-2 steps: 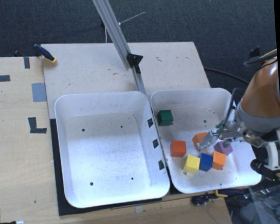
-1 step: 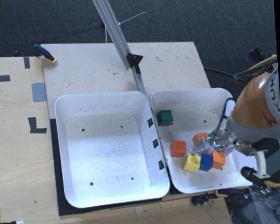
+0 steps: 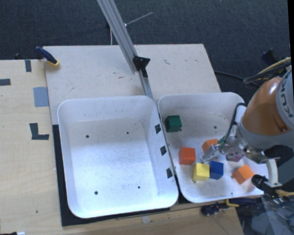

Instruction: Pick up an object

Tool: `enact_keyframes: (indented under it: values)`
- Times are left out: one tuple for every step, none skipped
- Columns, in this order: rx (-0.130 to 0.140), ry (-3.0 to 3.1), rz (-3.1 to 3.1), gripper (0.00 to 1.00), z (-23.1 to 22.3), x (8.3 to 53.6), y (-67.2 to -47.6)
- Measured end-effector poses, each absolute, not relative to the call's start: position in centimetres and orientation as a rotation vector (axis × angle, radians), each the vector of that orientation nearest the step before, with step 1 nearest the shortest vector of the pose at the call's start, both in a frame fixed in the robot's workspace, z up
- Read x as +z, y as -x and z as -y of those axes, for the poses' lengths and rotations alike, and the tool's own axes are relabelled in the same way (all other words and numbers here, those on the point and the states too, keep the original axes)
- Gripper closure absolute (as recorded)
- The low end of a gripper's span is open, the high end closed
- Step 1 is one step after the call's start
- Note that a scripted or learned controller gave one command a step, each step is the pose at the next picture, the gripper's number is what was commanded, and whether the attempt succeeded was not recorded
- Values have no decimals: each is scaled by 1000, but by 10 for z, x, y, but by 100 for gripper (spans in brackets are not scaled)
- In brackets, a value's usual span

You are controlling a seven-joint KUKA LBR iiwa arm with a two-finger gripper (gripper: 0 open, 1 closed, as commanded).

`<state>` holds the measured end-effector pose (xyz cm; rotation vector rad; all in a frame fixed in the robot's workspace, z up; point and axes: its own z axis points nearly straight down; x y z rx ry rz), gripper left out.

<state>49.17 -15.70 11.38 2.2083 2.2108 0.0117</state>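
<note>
Bench carries two white bins; in the right bin (image 3: 221, 100) we see the gripper (image 3: 215, 152) low among the blocks. Its opening we cannot tell. Blue block (image 3: 217, 169) lies just below it, orange block (image 3: 209, 145) touching above.

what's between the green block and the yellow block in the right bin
In the camera view, an orange block lies between the green block and the yellow block.

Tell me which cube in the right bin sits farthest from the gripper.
The green cube, alone near the bin's far-left corner; the orange, yellow and blue cubes cluster close around the gripper.
</note>
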Motion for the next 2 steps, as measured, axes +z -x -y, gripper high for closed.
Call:
enact_keyframes:
  values:
    - [6,-2215,-2214,100,156,118,-490]
    - [2,-2218,-2222,100,150,165,-484]
